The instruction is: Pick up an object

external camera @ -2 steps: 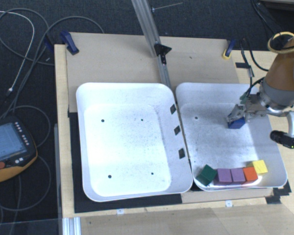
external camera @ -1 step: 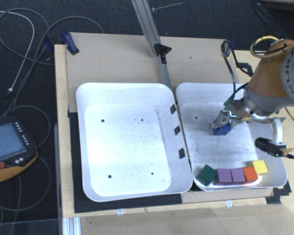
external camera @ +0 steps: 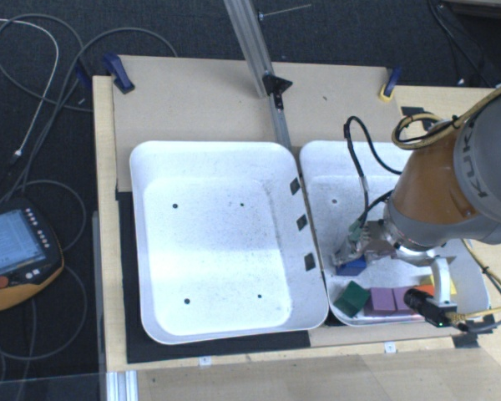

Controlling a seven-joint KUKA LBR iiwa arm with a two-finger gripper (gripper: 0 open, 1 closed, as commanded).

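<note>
My gripper (external camera: 353, 247) is low in the right bin (external camera: 321, 159), near its left wall, with the grey and orange arm reaching in from the right. A small blue object (external camera: 351, 266) lies just under the gripper's tip, partly covered by it; I cannot tell whether it is touching. Nearer the front edge of the same bin lie a green block (external camera: 351, 297) and a purple block (external camera: 386, 301) side by side. A yellow and orange piece (external camera: 441, 286) peeks out behind the wrist at the right.
The left bin (external camera: 144, 167) sits beside the right one, their walls meeting in the middle. A metal pole (external camera: 249, 32) slants in from the top. Blue clamps (external camera: 117, 72) hold the board's corners. A teach pendant (external camera: 12, 249) and cables lie on the floor at left.
</note>
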